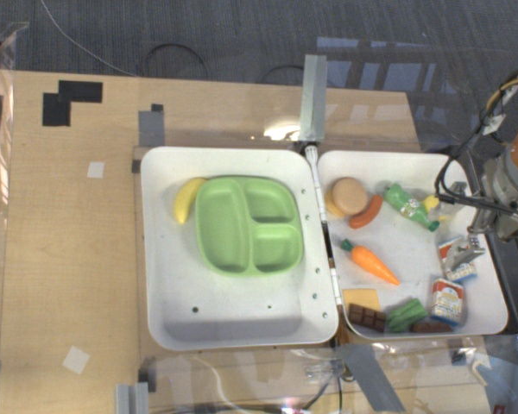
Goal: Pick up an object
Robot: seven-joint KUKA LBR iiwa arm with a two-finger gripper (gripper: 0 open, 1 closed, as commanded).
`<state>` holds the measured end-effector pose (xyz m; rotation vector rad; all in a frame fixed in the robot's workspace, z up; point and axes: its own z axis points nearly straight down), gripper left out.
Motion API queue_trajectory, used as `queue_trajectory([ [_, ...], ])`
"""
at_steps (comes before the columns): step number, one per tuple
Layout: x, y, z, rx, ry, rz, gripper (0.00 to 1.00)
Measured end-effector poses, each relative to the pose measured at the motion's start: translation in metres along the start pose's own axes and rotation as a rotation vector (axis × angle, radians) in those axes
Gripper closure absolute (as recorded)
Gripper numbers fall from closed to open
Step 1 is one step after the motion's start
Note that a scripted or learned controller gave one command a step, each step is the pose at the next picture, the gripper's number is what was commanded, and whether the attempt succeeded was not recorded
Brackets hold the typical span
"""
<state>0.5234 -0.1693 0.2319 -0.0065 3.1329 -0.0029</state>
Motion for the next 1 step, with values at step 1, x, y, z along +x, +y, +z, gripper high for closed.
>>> queue_trajectory([
  [1, -0.0116, 0.052, 0.1365, -0.001, -0.003, -0.128, 0.0],
])
